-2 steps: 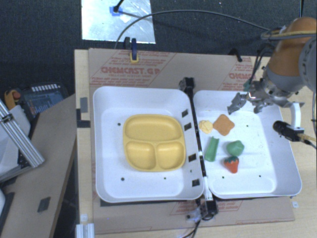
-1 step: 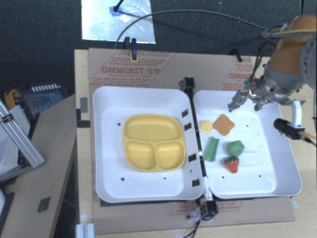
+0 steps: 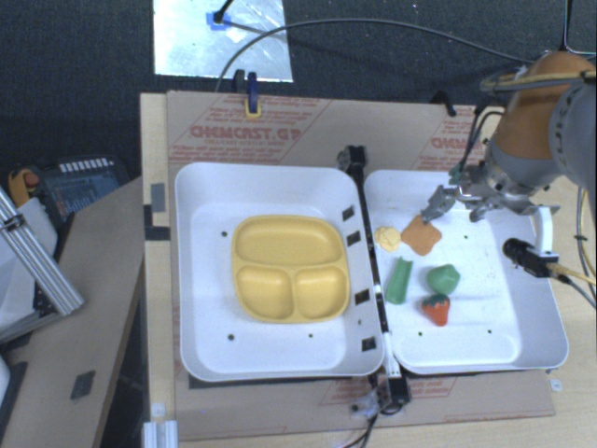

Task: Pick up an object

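Camera view, tool above right bin, orange piece just below it, grip state unclear

Two white bins sit side by side on the bench. The left bin holds a yellow divided tray at the middle of the frame. In the right bin lie an orange flat piece, a small pale yellow piece, a green stick, a green lump and a red-orange piece. The gripper hangs just above the orange flat piece, its arm coming in from the upper right.
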Robot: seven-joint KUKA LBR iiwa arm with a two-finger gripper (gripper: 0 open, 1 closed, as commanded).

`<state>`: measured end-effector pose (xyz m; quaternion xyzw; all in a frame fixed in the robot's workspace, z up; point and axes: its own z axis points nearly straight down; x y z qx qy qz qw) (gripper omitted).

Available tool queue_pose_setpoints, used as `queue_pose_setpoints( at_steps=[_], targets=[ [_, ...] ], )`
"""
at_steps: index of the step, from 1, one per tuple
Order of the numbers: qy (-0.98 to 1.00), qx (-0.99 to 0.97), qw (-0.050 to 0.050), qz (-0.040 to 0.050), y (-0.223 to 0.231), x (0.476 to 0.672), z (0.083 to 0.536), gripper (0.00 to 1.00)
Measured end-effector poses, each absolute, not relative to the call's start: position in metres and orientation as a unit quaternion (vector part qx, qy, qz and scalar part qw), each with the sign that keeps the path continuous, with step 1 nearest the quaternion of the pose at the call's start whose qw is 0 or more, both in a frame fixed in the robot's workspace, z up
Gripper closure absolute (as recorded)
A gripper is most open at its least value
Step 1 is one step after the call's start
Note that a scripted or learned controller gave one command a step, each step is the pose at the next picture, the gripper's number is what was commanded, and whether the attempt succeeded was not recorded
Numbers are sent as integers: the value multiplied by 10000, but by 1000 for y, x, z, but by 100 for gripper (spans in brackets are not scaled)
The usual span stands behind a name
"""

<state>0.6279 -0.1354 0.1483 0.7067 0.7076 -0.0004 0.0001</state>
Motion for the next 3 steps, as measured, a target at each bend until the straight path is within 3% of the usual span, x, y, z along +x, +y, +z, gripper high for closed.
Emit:
queue_pose_setpoints(
  at_steps=[1, 2, 3],
  targets=[
    [7074, 7068, -2, -5, -143, 635, 98, 0],
    [7075, 7067, 11, 4, -143, 636, 85, 0],
    [7077, 7065, 29, 26, -142, 638, 98, 100]
  ],
)
